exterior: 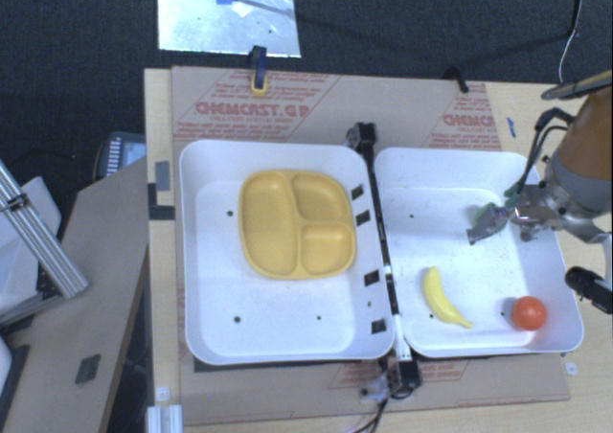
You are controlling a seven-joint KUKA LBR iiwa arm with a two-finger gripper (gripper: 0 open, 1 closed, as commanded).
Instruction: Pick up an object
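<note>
The left bin (206, 259) holds a yellow divided plate (295, 223) at its centre. In the right bin (546, 249), a banana (444, 298) lies at about 7 o'clock and an orange-red ball (529, 312) at 5 o'clock. The gripper (487, 222) hangs at 3 o'clock, nothing between its fingers — whether they are apart I cannot tell. Judged an approach step — next it must pick a target, centre over it, and descend.

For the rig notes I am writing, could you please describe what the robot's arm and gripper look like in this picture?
The arm enters from the right edge, showing a broad orange band with grey metal below it. A thin dark cable loops beside it at the upper left. The small grey metal gripper juts left over the right-hand shallow white bin. No markings are legible.
</note>
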